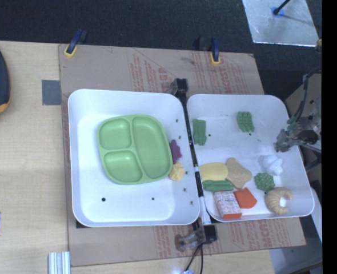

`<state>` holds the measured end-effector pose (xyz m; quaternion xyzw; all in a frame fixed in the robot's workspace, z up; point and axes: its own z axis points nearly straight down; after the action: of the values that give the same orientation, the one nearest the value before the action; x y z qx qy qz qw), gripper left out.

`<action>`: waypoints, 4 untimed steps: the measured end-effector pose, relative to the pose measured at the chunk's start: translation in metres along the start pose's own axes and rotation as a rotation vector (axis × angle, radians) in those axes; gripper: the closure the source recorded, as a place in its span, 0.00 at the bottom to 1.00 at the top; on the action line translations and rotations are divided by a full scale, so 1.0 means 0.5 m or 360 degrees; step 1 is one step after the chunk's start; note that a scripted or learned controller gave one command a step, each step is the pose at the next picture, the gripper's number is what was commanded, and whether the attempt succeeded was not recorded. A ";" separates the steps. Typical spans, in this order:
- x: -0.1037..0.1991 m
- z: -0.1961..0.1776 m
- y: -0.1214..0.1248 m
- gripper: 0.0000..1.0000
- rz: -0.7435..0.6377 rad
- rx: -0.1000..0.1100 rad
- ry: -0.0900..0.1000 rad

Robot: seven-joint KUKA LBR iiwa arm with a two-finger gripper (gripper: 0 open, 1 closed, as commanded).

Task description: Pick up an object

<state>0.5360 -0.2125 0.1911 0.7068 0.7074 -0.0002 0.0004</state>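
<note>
Two shallow white plastic bins sit side by side on a brown cardboard sheet (128,67) laid over the pale wooden surface (20,176). The left bin (88,210) holds a light green three-compartment plastic plate (135,148); a small purple piece (175,150) and a small yellow piece (176,172) lie just beside the plate's right edge.

The right bin (225,104) carries the loose toy foods. At its far side lie a dark green oblong piece (199,131) on the left and a knobbly green piece (245,121) further right. Toward the near side cluster a yellow oval piece (213,170), a tan cracker-like piece (239,172), a flat green strip (218,185), a red-and-white box (228,204), an orange wedge (246,198), a green broccoli-like piece (264,181), a white crumpled lump (272,164) and a beige croissant-shaped piece (278,200).

The hand (284,142) hangs over the right bin's right side, just far of the white lump; nothing is seen between its fingers, and whether they are spread or closed cannot be told.
</note>
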 end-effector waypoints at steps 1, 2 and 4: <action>0.117 -0.012 -0.031 1.00 -0.0012 0.0010 0.0006; 0.173 -0.034 -0.037 1.00 -0.0011 0.0010 0.0005; 0.138 0.035 -0.120 1.00 -0.0001 0.0001 0.0001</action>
<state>0.4758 -0.1436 0.1737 0.7066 0.7076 -0.0002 0.0000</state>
